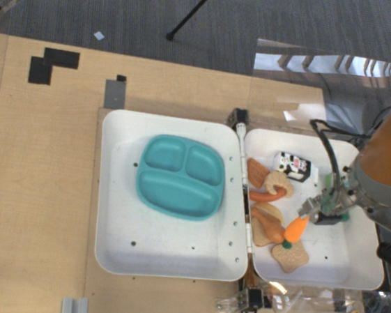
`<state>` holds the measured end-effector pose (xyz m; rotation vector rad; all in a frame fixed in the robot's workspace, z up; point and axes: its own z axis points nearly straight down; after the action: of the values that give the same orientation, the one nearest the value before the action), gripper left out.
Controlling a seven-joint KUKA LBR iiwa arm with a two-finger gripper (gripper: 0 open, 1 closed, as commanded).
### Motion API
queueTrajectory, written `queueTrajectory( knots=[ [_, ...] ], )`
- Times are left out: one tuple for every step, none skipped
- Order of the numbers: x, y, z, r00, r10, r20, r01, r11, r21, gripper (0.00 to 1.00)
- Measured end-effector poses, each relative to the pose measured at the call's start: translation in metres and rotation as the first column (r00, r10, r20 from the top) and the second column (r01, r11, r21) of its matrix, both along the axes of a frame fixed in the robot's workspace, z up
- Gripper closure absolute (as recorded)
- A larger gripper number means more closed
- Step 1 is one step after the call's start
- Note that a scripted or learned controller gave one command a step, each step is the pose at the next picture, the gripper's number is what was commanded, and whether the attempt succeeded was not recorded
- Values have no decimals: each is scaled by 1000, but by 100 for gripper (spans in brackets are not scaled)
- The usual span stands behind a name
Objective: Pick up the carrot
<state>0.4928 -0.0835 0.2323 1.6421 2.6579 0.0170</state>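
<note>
Carrot (296,229) is lying in the right bin (351,272) among other toy food, not yet lifted; tool (321,209) is hovering right at its tip, grip state impossible to tell, so pickup is remaining

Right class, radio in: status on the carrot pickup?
Claw low in right bin, beside carrot. Carrot resting on food pile. Not lifted.

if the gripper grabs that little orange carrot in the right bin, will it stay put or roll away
The carrot looks rigid and light, probably a toy. Its tapered, rounded body could roll or slip from the gripper beside it. It touches the cracker, so that may shift.
</note>
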Motion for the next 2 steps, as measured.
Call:
queueTrajectory(
  knots=[
    [-1, -18, -135, 999, 50, -3, -50, 999, -6, 100],
    [-2, 59, -44, 997, -76, -6, 76, 997, 5, 100]
  ],
)
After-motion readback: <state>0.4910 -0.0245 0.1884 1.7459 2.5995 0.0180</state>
